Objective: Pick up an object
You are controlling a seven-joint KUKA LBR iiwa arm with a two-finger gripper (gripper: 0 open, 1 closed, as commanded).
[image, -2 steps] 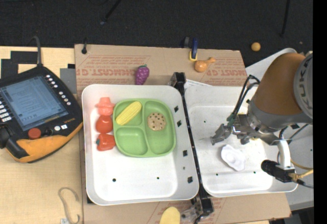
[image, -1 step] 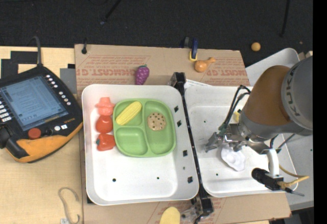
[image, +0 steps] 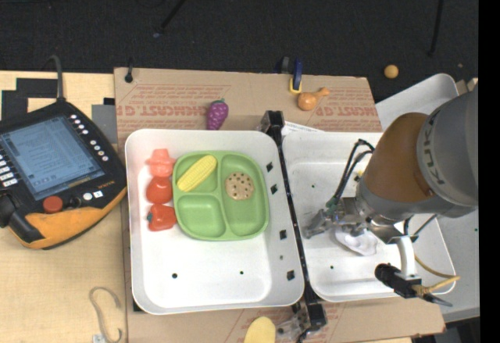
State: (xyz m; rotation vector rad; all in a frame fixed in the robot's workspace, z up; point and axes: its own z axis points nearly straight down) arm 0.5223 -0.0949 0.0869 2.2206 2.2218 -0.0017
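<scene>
My gripper [image: 332, 221] is low inside the right bin [image: 320, 169], hanging under the grey arm with its orange band [image: 402, 158]. A pale, whitish object [image: 357, 241] lies on the bin floor just right of and below the gripper, partly hidden by the wrist; I cannot tell whether they touch. In the left bin [image: 203, 279] a green divided plate [image: 219, 216] carries a yellow corn cob [image: 195, 171] and a round cookie [image: 239, 186]. Red and pink toy pieces [image: 159, 191] sit against the plate's left side.
A black divider [image: 285, 209] separates the bins. On the cardboard behind lie purple grapes [image: 217, 112] and an orange toy [image: 310, 99]. A yellow object [image: 260, 329] sits at the front edge. A teach pendant [image: 55, 169] rests at the left.
</scene>
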